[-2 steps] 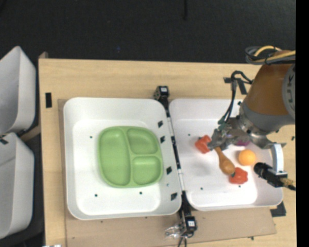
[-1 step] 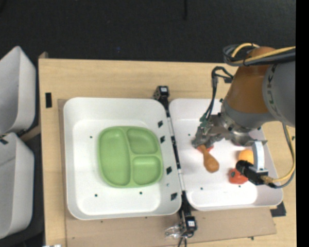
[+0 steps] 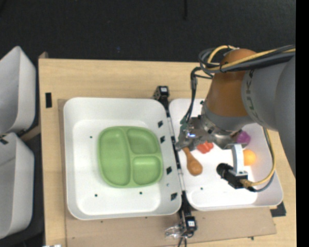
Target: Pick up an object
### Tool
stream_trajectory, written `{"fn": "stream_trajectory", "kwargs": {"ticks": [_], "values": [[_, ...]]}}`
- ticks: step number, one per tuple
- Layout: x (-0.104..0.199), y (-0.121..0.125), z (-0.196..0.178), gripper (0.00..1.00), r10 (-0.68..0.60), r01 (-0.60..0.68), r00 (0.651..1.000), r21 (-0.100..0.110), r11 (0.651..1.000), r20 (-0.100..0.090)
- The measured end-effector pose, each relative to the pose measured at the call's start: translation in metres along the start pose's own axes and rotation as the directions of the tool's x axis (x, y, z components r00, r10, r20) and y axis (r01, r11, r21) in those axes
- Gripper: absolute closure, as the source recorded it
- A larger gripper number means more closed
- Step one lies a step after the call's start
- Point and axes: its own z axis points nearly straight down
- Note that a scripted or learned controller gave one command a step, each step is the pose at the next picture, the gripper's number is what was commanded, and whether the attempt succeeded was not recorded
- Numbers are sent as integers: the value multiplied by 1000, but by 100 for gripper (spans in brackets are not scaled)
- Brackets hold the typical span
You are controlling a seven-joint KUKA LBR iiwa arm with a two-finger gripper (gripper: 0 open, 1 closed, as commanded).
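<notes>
My gripper [image 3: 187, 138] hangs low over the left side of the right bin [image 3: 216, 197], beneath the orange wrist band. Just below it a brown drumstick-shaped object [image 3: 192, 163] lies on the bin floor, its thin end pointing up toward the gripper. Right of the gripper lies a small red object [image 3: 205, 147], partly under the wrist. An orange ball [image 3: 250, 157] rests further right, and a purple object [image 3: 242, 136] peeks out from behind the arm. I see nothing held in the gripper.
The left bin [image 3: 82, 189] holds a green divided plate [image 3: 129, 155]. A black fitting with a yellow cable [image 3: 232, 175] hangs from the arm over the right bin. The ridge between the bins [image 3: 174, 158] runs close to the gripper's left.
</notes>
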Motion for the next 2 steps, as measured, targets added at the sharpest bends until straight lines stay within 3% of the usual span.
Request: {"fn": "stream_trajectory", "kwargs": {"ticks": [2], "values": [[95, -3, -12, 100, -1, 1, 1000, -1, 1000, 0]]}}
